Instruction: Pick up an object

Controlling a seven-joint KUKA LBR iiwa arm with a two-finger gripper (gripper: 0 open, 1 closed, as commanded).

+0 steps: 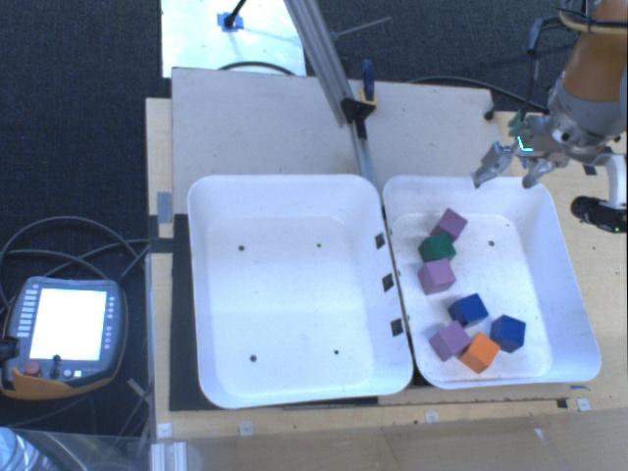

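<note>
**Seven blocks, two bins**

Two white bins sit side by side: the left bin (211,263) and the right bin (564,273).

Seven blocks, all in the right bin:

- Three purple blocks: one at the top (450,224), one in the middle (436,276), one lower down (450,340).
- Two blue blocks: one (468,309) just above the lower purple, the other (507,333) to its right.
- One green block (437,248), between the top and middle purple ones.
- One orange block (479,352), touching the lower purple block.

One arm with one gripper (512,168). One handheld screen pendant (64,337) lies left of the bench.
</note>
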